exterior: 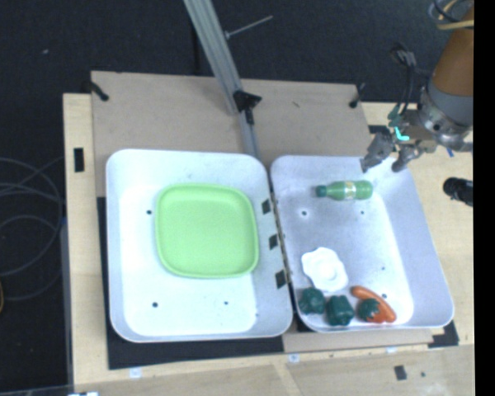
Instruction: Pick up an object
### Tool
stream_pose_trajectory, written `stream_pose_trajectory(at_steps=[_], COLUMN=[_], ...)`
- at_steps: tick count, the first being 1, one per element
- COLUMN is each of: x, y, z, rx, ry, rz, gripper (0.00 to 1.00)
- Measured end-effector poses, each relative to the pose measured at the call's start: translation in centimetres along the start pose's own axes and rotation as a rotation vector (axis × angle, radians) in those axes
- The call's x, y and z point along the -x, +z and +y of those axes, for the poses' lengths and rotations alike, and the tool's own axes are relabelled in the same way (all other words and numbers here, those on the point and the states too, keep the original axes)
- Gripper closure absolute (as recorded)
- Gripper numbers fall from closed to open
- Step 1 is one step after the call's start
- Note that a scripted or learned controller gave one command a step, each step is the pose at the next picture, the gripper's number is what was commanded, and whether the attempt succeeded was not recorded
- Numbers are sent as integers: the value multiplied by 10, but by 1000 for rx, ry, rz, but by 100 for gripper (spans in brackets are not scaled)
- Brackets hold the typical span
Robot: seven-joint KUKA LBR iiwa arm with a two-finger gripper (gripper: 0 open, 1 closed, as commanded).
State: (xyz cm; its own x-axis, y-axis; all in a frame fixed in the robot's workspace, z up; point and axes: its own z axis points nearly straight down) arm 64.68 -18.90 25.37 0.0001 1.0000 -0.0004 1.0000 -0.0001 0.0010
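Observation:
My gripper (388,158) hangs over the far right corner of the right bin (412,221), its two dark fingers spread open with nothing between them. A green bottle (344,190) lies on its side just below and left of the gripper. At the bin's near edge sit a white lumpy object (324,268), two dark green items (327,305) and an orange and red carrot-like toy (374,304). A light green square plate (206,230) rests in the left bin (132,246).
A grey metal pole (219,48) slants from the top down to the seam between the bins. The bins rest on a tan board (313,118). Cables (16,213) lie off the bench at the left.

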Motion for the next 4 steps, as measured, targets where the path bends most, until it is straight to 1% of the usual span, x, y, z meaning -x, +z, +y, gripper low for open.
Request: stream_pose_trajectory(at_steps=[1,2,3,4], x=[0,5,3,4], y=[0,53,115,155], z=[0,-10,-14,-15], rx=[0,-5,-5,-3], ry=[0,1,1,0], rz=[0,1,1,0], gripper=[0,0,0,0])
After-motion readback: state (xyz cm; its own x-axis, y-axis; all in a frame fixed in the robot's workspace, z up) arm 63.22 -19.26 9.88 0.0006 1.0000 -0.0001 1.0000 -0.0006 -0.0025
